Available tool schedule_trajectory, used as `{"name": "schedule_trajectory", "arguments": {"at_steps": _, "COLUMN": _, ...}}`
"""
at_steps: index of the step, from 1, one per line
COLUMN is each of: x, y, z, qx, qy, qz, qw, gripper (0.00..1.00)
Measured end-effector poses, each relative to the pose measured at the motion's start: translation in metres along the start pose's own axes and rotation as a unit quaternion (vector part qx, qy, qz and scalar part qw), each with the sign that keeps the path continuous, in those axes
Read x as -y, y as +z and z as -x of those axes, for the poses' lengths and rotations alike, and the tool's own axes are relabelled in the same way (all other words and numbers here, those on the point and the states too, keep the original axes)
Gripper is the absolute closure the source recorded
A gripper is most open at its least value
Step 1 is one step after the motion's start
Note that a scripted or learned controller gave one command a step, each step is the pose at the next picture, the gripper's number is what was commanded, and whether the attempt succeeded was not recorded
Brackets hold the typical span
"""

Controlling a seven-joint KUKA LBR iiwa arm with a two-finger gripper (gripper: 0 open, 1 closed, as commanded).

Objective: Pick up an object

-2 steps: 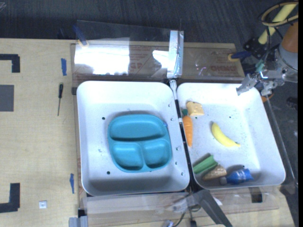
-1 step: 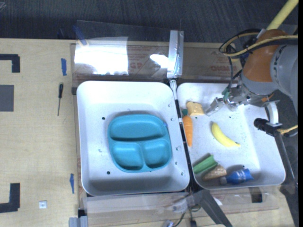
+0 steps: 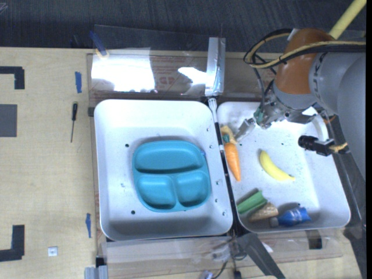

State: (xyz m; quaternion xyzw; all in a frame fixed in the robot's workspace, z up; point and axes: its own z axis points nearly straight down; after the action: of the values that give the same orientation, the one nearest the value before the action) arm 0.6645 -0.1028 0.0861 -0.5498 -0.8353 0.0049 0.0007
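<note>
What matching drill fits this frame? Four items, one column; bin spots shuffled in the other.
Items:
1. carrot
2. banana
3. divided blue tray
4. blue bottle

Places:
A. middle of the left bin
B. near edge of the right bin, right of the green block
C. against the right bin's left wall
D. centre of the right bin

Pairs: 1-C, 2-D, 3-A, 4-B

The end effector (image 3: 247, 127) fingertips are too blurred to read.
</note>
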Motion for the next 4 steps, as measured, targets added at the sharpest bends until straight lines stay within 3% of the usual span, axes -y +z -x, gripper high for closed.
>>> {"name": "schedule_trajectory", "arguments": {"at_steps": 1, "x": 0.007, "y": -0.043, "z": 0.025, "qx": -0.001, "qy": 0.189, "qz": 0.007, "qw": 0.9819, "gripper": 0.00}}
{"name": "schedule_trajectory", "arguments": {"at_steps": 2, "x": 0.084, "y": -0.001, "z": -0.027, "qx": -0.002, "qy": 0.097, "qz": 0.007, "qw": 0.9953, "gripper": 0.00}}
{"name": "schedule_trajectory", "arguments": {"at_steps": 3, "x": 0.082, "y": -0.013, "z": -0.026, "qx": 0.000, "qy": 0.098, "qz": 0.011, "qw": 0.9952, "gripper": 1.00}}
{"name": "schedule_trajectory", "arguments": {"at_steps": 4, "x": 0.081, "y": -0.023, "z": -0.026, "qx": 0.001, "qy": 0.098, "qz": 0.012, "qw": 0.9951, "gripper": 1.00}}
